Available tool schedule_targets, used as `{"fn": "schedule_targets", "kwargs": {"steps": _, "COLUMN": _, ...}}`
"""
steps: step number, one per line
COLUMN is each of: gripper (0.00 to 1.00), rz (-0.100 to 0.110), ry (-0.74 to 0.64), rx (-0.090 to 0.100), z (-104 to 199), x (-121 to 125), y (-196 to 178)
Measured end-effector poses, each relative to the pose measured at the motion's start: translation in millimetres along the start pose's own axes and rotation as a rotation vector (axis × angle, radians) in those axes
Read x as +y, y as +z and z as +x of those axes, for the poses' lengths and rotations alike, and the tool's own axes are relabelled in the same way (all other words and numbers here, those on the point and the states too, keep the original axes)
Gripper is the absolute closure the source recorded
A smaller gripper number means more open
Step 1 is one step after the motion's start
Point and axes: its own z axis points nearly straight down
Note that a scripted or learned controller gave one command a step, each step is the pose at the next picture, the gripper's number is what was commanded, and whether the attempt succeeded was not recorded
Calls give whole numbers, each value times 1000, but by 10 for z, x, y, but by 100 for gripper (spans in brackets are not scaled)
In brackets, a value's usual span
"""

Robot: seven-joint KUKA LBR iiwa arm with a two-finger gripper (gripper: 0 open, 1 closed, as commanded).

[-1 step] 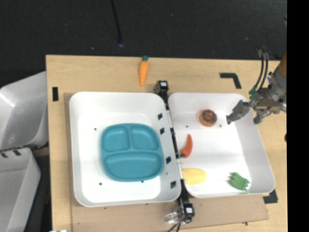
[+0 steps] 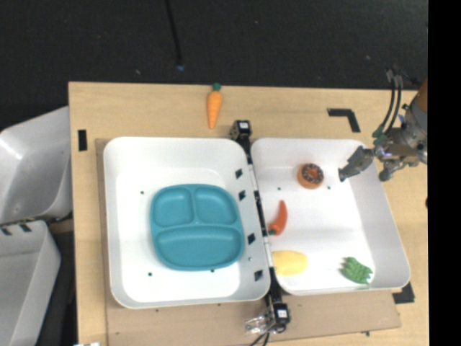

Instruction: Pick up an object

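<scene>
The right bin (image 2: 374, 215) holds a small round brown-and-orange toy (image 2: 311, 174) near its back, a red-orange chili pepper (image 2: 279, 218) by its left wall, a yellow lemon-like piece (image 2: 289, 262) at the front left, and a green leafy piece (image 2: 356, 270) at the front right. My gripper (image 2: 371, 163) hovers over the bin's back right part, to the right of the round toy, with its fingers spread apart and nothing between them.
The left bin (image 2: 122, 193) holds a teal divided plate (image 2: 196, 226). A toy carrot (image 2: 214, 107) lies on the wooden bench behind the bins. Small black clips run along the seam between the bins.
</scene>
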Motion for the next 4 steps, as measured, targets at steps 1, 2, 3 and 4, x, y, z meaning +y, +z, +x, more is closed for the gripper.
{"fn": "schedule_targets", "kwargs": {"steps": 1, "gripper": 0, "rz": 4, "ry": 1, "rx": -1, "z": -51, "x": 52, "y": 444}}
{"fn": "schedule_targets", "kwargs": {"steps": 2, "gripper": 0, "rz": 4, "ry": 3, "rx": 0, "z": -2, "x": 53, "y": 884}}
{"fn": "schedule_targets", "kwargs": {"steps": 3, "gripper": 0, "rz": 3, "ry": 5, "rx": -1, "z": 26, "x": 141, "y": 1372}}
{"fn": "schedule_targets", "kwargs": {"steps": 4, "gripper": 100, "rz": -2, "ry": 9, "rx": -2, "z": 12, "x": 149, "y": 1236}}
